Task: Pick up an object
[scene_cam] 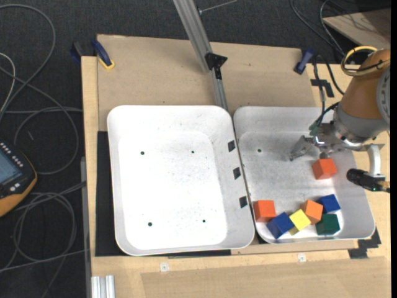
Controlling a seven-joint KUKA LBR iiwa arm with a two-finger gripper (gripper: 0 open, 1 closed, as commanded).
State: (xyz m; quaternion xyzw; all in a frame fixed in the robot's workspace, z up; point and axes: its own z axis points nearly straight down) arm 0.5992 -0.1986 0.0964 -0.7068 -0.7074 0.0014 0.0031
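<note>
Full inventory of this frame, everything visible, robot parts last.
Bins: 2, white, side by side on the bench, left bin and right bin.
Orange blocks: 3, in the right bin; one alone below the gripper, one and one in the front cluster.
Blue blocks: 2, right bin front, and.
Yellow block: 1, right bin front.
Green block: 1, right bin front corner.
Clamps: 2, blue, on the board's far edge, and.
Pole: 1, grey metal, slanting behind the bins.
Cables: several, dark floor on the left.
Handheld device: 1, orange and black, left edge.
Arm: 1, grey and orange, from the right.
Gripper: 1, over the right bin.
</note>
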